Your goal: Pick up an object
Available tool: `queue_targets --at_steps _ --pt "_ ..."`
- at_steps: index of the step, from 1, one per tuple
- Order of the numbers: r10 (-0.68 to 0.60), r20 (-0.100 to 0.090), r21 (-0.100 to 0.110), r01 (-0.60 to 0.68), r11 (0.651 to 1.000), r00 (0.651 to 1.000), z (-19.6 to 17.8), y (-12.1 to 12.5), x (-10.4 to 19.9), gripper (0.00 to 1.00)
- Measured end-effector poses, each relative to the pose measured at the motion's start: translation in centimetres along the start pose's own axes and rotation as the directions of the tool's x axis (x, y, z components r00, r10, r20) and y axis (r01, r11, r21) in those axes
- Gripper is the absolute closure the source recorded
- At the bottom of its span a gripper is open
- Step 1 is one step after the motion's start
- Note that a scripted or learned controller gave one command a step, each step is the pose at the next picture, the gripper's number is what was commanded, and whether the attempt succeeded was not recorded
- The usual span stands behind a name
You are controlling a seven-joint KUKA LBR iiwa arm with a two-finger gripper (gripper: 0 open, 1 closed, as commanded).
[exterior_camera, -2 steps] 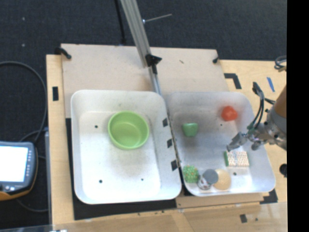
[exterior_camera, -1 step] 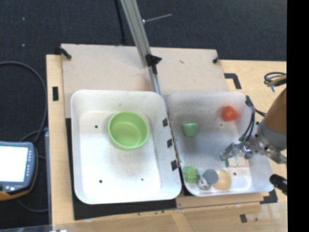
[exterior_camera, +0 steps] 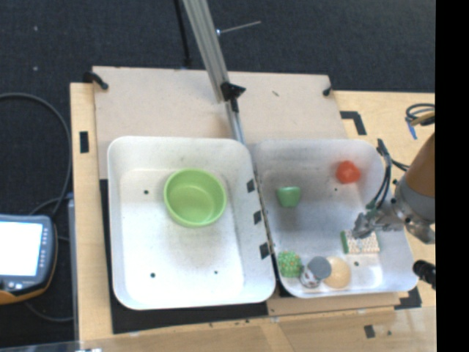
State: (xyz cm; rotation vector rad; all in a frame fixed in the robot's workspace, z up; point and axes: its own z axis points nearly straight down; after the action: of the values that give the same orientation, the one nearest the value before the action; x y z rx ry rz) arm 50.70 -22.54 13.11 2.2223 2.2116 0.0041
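The objects open to picking are all lying in the right bin (exterior_camera: 381,277): an orange ball (exterior_camera: 348,172) near the far wall, a small green cup (exterior_camera: 289,196) toward the bin's left side, and along the near wall a green knobbly ball (exterior_camera: 289,263), a grey round piece (exterior_camera: 318,269) and a pale tan disc (exterior_camera: 337,273), the three sitting close together, the grey and tan ones touching. The tool (exterior_camera: 364,228) is hanging low over the right half of this bin, just above a speckled flat card (exterior_camera: 363,243) with a green edge, which is lying directly beneath and slightly nearer the camera; this looks like the closest candidate, with the tan disc just beyond it. Whether the tool's tips are apart or together cannot be told at this size, and nothing is visibly sitting between them. The left bin (exterior_camera: 132,284) is carrying a green bowl (exterior_camera: 194,196), well apart from the arm's reach side. Both bins are resting side by side on a wooden table (exterior_camera: 84,218), with a slanted metal rail (exterior_camera: 209,42) rising behind them and dark floor surrounding it.
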Motion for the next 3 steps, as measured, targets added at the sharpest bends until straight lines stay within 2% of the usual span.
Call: queue_targets --at_steps 1,2,3 --pt "-0.008 0.001 -0.002 0.008 1.0 1.0 -6.3 0.2 0.4 1.0" --pt "-0.008 0.001 -0.001 0.008 1.0 1.0 -10.8 0.4 0.2 1.0" --pt "-0.014 -0.003 0.001 0.014 1.0 1.0 -11.9 1.4 5.5 1.0"
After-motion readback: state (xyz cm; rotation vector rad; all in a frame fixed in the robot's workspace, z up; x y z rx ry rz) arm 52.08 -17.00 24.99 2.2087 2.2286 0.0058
